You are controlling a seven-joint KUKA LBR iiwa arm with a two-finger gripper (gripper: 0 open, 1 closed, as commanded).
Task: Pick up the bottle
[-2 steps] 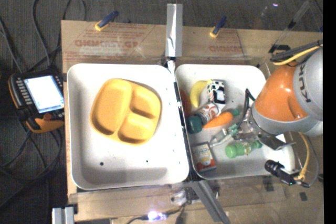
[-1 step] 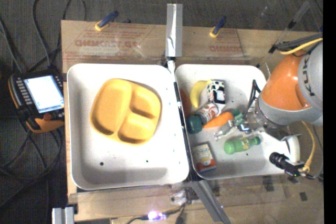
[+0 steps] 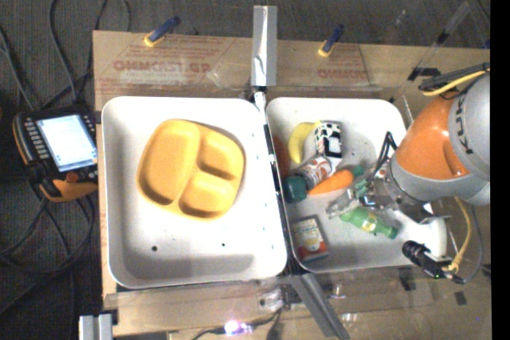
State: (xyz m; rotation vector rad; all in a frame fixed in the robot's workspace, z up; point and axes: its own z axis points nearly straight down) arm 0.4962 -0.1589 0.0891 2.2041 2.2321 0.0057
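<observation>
Two bottles lie in the right bin (image 3: pixel 374 109). One is a clear bottle (image 3: pixel 312 173) with a red and white label and a teal cap, lying on its side by the bin's left wall. The other is a small green bottle (image 3: pixel 373 224), flat on the bin floor toward the front. My gripper (image 3: pixel 352 200) hangs low over the bin floor just above and left of the green bottle, right beside the tip of an orange carrot (image 3: pixel 331 182). The grey and orange arm reaches in from the right and hides the bin's right side.
A banana (image 3: pixel 300 141) and a black and white carton (image 3: pixel 330 138) sit at the back of the right bin. A small red-labelled box (image 3: pixel 307 236) lies at its front left. The left bin (image 3: pixel 119 251) holds a yellow compartment tray (image 3: pixel 191 168). A handheld pendant (image 3: pixel 57 144) sits off the bench's left.
</observation>
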